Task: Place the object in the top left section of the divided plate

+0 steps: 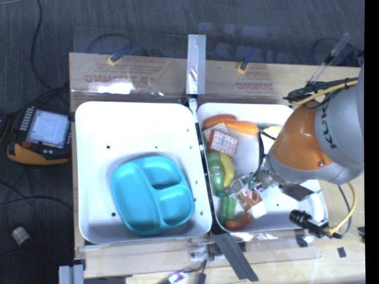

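The gripper sits low in the right bin among piled toy food; whether it grips anything I cannot tell; the divided plate, turquoise with three sections, lies tilted in the left bin; a banana, a green vegetable and an orange carrot crowd the claw.

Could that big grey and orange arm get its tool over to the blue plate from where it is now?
Probably yes. The divided plate lies open in the left bin with nothing on it, and only a low rim separates the bins. The tool is down among the toy food next door.
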Action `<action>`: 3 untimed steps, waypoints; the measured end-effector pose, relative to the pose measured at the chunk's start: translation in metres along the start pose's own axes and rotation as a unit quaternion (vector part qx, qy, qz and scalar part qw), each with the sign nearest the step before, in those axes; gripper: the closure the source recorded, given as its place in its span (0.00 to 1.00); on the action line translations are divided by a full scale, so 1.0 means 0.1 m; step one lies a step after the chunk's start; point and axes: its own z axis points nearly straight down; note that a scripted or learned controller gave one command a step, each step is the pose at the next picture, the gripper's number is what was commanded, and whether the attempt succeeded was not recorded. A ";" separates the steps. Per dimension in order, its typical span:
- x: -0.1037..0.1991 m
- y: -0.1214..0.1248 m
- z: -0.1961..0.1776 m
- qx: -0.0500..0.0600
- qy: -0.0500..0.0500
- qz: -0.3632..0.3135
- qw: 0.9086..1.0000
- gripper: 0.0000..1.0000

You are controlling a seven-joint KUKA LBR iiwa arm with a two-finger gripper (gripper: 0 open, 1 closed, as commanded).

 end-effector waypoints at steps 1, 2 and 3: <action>0.01 0.01 -0.08 0.001 0.001 0.000 1.000 1.00; -0.19 0.63 0.02 0.006 0.002 0.034 0.999 1.00; 0.36 0.55 -0.89 0.015 0.004 0.093 0.996 1.00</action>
